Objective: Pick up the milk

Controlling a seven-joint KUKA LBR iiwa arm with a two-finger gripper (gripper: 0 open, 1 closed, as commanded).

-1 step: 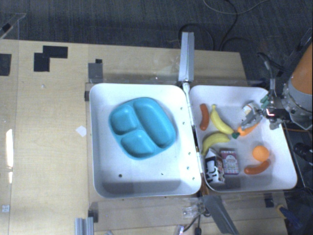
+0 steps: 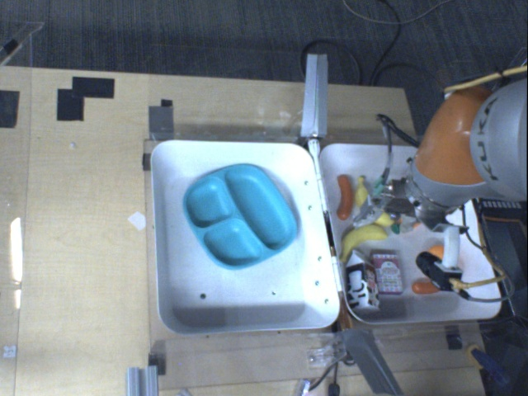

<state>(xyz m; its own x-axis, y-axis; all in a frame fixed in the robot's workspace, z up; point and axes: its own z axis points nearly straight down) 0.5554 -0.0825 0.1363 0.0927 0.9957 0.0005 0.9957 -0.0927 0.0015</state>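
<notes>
Can't tell if the jaws are apart or together, the gripper [image 2: 388, 198] is too cluttered to read where it hangs low over the right bin [image 2: 487, 308]. Going from the left: the left bin [image 2: 181, 304] has a blue 3-compartment plate [image 2: 239, 214] in it. In the right bin there's a hot dog [image 2: 344, 197] near the divider, a banana [image 2: 364, 238] just below the gripper, and the milk [image 2: 358, 287], a small black-and-white carton, down in the front-left corner beside a reddish box [image 2: 387, 272]. The arm [image 2: 474, 143] comes in from the right.
</notes>
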